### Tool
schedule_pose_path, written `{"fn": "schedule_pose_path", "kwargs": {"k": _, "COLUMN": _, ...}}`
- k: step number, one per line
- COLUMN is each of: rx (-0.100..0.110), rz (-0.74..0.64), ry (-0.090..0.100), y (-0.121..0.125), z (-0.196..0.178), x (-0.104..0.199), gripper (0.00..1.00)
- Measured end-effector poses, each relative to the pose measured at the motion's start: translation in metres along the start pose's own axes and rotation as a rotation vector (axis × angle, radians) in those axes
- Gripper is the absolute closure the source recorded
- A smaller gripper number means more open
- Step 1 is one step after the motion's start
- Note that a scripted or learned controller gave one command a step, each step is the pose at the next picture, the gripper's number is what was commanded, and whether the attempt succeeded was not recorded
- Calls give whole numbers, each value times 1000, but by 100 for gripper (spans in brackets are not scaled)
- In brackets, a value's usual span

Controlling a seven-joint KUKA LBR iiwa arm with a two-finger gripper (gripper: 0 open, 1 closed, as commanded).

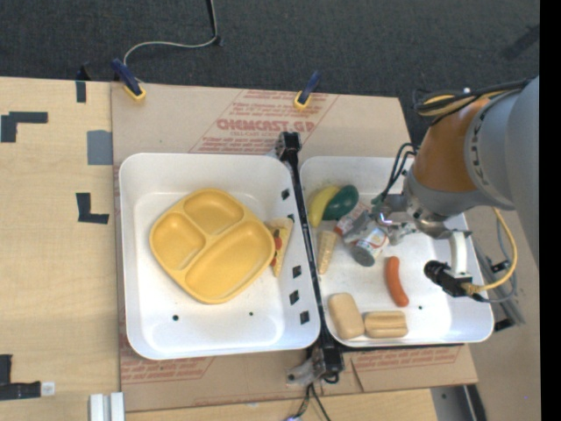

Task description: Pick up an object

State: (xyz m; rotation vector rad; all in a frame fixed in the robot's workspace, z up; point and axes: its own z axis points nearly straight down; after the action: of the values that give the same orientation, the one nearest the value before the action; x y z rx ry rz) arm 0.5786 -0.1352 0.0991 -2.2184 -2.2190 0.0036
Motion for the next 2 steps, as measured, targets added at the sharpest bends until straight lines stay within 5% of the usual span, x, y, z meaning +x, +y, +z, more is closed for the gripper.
{"fn": "schedule_pose_path", "kwargs": {"k": 1, "rx": -1, "rz": 0, "ry": 1, "y": 1, "z": -10, "x": 1, "gripper": 100}}
{"fn": "schedule_pose_path", "kwargs": {"k": 2, "rx": -1, "rz": 0, "ry": 1, "y": 1, "z": -10, "x": 1, "gripper": 0}}
